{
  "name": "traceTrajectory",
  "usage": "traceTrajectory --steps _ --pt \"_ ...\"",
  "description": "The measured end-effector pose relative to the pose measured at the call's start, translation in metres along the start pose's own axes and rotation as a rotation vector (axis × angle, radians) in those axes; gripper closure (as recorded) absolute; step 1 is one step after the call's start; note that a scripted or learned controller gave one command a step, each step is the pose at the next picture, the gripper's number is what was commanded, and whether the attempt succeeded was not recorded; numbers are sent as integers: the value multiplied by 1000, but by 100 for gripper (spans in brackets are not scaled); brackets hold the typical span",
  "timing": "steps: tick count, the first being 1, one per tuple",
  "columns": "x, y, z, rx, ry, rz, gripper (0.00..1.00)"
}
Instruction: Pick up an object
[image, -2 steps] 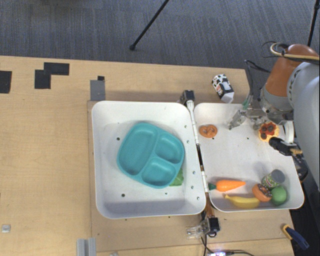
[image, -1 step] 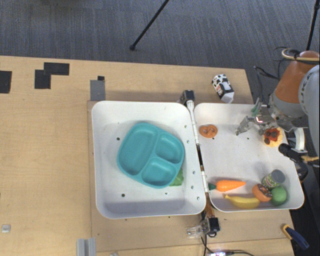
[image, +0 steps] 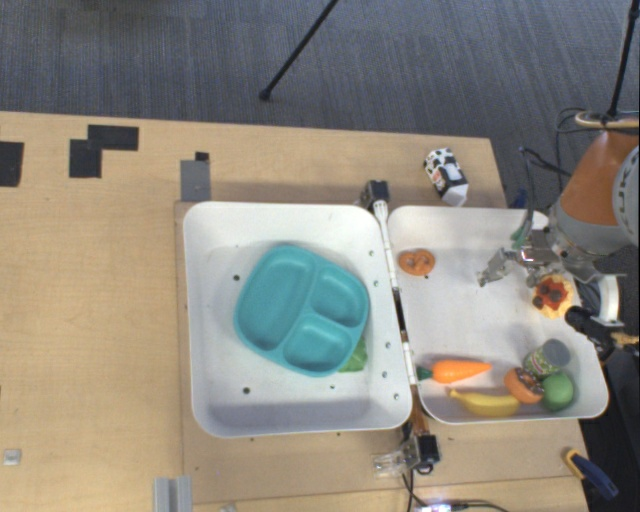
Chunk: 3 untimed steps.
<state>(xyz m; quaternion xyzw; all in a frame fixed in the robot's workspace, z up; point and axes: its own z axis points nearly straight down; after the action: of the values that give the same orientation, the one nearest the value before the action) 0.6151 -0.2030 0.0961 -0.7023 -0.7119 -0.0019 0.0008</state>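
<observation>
Pale wooden table (image: 90, 300) carries two bins, and over the right bin (image: 450, 320) the pincer (image: 497, 267) hangs wide apart, holding nothing, seemingly mid-approach, needing to descend onto a toy

Divided plate (image: 303, 308): teal, with a green item (image: 353, 359) seen at its lower edge; bins (image: 215, 300): white; carrot (image: 460, 371): orange, green-tipped; banana (image: 485, 403): yellow; round fruit (image: 559, 391): green; small carton (image: 445, 175): white with black patches; desk (image: 90, 330): pale wood, marked with black squares; floor (image: 150, 50): dark grey.
</observation>
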Motion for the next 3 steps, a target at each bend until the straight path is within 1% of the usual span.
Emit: traceTrajectory --steps 1,2,3 --pt "2 -71 6 -3 1 -45 0" --pt "-3 -29 9 -4 -7 -353 0" --pt "19 -97 8 -8 -10 -499 0"
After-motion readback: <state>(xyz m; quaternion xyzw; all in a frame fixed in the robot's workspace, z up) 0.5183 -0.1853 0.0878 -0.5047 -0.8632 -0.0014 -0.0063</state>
